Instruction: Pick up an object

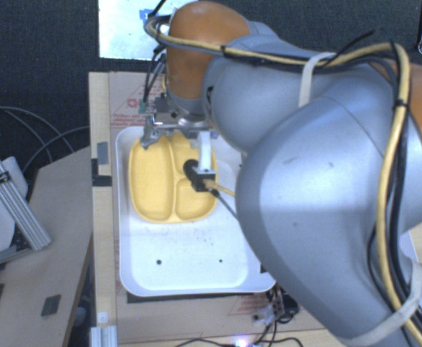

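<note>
In the white bin, a yellow tray fills the far end.

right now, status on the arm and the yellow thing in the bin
Gripper low over the far end of the yellow divided plastic tray. Tray flat in the white bin. Grip unconfirmed. Arm blocks the right side.

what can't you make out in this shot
- The second bin: the arm covers the right side of the camera view, where that bin sits.
- The right rim of the white bin: overlapped by the arm.
- The end effector: partly hidden under the wrist, so open or shut cannot be told.
- The far end of the yellow divided tray: covered by the end effector; contact cannot be told.
- The white sheet: print too blurred to read.
</note>
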Action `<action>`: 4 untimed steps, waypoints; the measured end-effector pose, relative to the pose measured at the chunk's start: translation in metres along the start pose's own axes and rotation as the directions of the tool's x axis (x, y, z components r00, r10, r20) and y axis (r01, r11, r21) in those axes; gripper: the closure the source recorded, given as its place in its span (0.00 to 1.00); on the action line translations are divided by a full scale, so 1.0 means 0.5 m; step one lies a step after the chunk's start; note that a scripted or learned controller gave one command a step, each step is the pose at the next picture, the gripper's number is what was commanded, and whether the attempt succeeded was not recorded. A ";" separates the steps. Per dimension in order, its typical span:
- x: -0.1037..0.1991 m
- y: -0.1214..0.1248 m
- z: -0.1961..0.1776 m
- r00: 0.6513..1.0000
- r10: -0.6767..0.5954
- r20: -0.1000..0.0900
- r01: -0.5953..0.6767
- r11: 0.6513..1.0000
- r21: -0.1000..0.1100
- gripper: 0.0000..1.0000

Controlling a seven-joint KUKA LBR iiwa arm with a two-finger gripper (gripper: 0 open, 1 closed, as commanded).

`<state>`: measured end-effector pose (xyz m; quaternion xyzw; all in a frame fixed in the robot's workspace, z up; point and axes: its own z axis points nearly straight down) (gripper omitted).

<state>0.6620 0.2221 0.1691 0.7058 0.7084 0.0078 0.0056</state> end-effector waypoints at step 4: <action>-0.119 0.013 0.039 1.000 -0.001 0.002 0.001 1.000 0.017 1.00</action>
